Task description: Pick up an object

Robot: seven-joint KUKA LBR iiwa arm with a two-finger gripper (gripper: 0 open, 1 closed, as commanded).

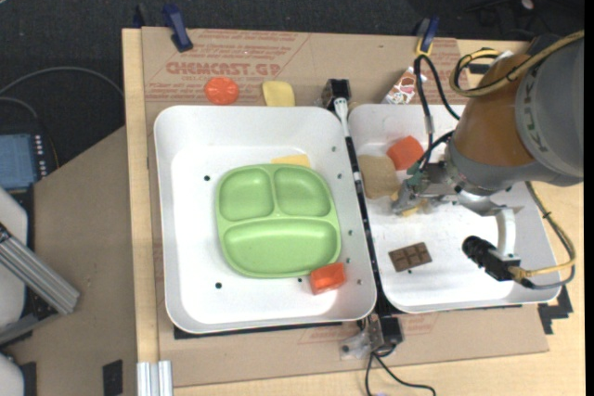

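Observation:
My gripper [406, 198] hangs low over the left part of the right bin [464, 292], under the grey and orange wrist. A tan, rounded object [375, 174] lies just to its left, near the bin's wall. Close behind the gripper sits an orange block [404, 151]. Nearer the front, on the bin floor, lies a brown chocolate-bar piece [409, 257]. I see nothing held in the gripper.
The left bin [176, 199] holds a green divided plate [277, 220], an orange block [327, 278] at its front right and a yellow piece [291, 160] behind it. On the cardboard behind the bins lie an orange round thing [221, 90], a yellow thing [277, 94] and a red-white packet [401, 88].

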